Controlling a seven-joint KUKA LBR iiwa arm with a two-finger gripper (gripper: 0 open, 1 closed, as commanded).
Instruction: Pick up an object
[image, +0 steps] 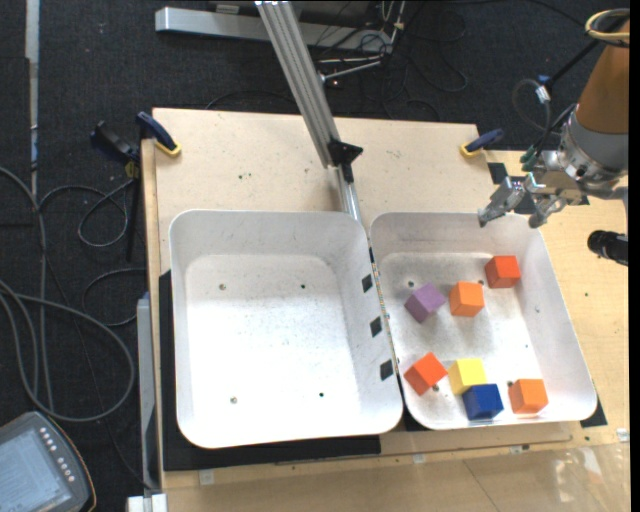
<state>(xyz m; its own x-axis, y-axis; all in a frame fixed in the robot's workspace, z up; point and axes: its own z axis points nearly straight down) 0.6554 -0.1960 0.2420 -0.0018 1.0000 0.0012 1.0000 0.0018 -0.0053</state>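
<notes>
- White and shallow, the left bin (265, 330) sits on the pale wooden bench (250, 160), showing a speckled floor.
- Silver in colour, a slanted metal pole (300, 80) runs down from the top of the view to the seam between the two bins.
- Right bin (565, 330) touches the left one along that seam and holds seven small cubes.
- Purple cube (425, 301) lies nearest the seam in the upper group, with an orange cube (466, 298) just beside it to the right.
- Another orange cube (503, 270) lies a little further up and right, nearest the arm.
- Along the front wall, an orange-red cube (426, 372) touches a yellow cube (465, 374); a blue cube (483, 401) sits against the yellow one's lower corner, and one more orange cube (528, 395) rests near the blue one.
- Gripper (515, 210) hangs over the bin's far right rim, above the cubes and apart from them; its dark fingers look spread, with nothing between them.
- Grey arm with its orange band (605, 95) enters from the right edge.
</notes>
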